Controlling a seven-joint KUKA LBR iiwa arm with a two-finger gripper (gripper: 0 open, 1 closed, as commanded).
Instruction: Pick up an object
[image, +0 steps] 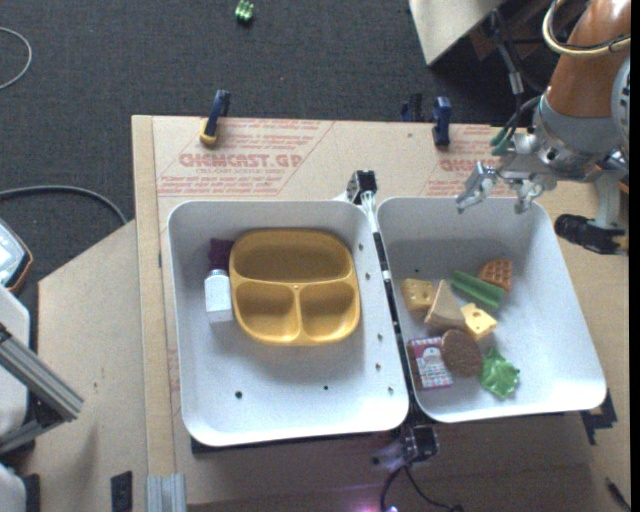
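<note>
My gripper (497, 192) hangs open above the far edge of the right bin (560, 330), with nothing between its fingers. Below it, in the bin's middle, lie several toy foods: a green bean pod (476, 289), a waffle piece (495, 272), two cheese wedges (418, 294) (478, 320), a tan wedge (443, 306), a brown cookie (462, 352), a red-and-white carton (430, 362) and a green leaf (499, 373). All of them sit well nearer the camera than the gripper.
The left bin (200, 390) holds a yellow divided plate (295, 285), a small white bottle (218, 295) and a dark purple item (220, 249) beside it. Clamps (214, 117) (441, 118) stand at the board's far edge. A black clip (363, 185) sits between the bins.
</note>
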